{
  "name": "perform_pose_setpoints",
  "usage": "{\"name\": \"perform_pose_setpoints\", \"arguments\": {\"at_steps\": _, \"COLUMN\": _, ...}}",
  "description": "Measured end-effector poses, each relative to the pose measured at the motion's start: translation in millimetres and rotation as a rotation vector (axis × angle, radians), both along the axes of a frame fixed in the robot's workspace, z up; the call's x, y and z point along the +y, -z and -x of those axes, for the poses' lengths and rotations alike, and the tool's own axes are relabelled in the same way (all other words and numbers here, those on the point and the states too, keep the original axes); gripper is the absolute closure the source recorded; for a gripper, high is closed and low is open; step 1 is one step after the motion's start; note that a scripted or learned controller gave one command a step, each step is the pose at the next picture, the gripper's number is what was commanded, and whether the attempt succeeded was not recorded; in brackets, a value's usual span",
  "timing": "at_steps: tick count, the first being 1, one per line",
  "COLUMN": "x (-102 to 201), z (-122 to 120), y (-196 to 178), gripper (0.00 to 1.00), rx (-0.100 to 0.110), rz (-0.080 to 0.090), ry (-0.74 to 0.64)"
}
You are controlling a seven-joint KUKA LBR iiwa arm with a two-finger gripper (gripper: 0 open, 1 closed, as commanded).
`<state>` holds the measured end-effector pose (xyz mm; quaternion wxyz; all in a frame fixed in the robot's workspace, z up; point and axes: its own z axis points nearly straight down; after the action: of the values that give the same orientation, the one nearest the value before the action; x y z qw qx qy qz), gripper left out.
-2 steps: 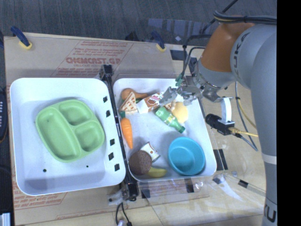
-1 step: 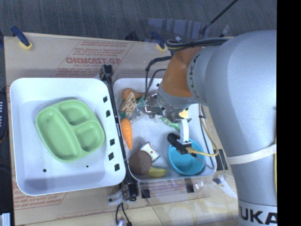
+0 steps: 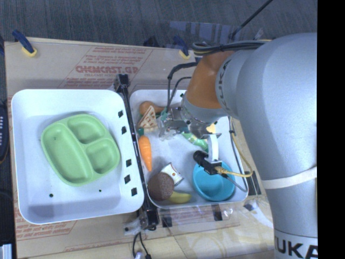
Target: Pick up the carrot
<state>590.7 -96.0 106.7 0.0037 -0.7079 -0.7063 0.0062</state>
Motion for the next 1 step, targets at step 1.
{"name": "perform_pose_setpoints", "arguments": {"at_steps": 1, "x": 72.2, "z": -20.3, "y": -86.7, "gripper": 1.00, "rx": -0.009, "rz": -0.002, "ry": 0.385}}
